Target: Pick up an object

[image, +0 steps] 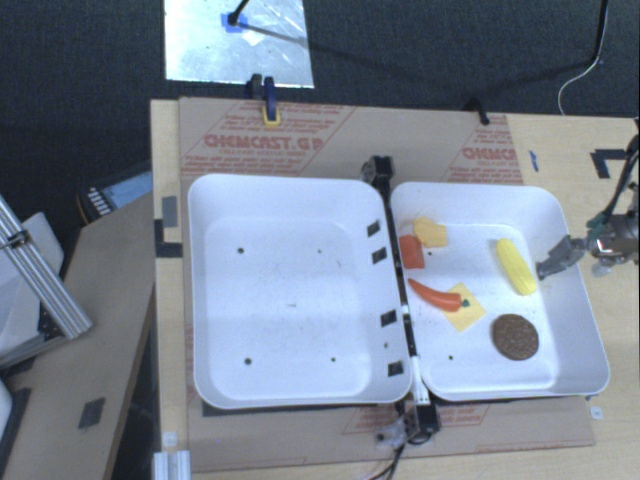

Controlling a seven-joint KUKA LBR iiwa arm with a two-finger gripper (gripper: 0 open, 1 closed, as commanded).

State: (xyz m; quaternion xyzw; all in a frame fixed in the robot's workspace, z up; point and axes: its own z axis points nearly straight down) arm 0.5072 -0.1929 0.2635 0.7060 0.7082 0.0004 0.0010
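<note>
The right bin (560, 368) holds several toy foods. A yellow corn cob (515, 266) lies at its right side. A brown round cookie (515, 337) sits near the front. A red chili pepper (434, 293) lies on a yellow cheese slice (466, 311). An orange-red block (411, 251) and a yellow cheese wedge (431, 233) rest near the bin's left wall. My gripper (556, 259) reaches in from the right edge, over the bin's right rim, just right of the corn cob. Nothing shows between its fingers.
The left bin (215, 368) lies beside the right one, joined by a black divider with clips (392, 268). A silver sheet (238, 28) lies on the dark floor at the back. A metal frame (35, 268) stands at the left.
</note>
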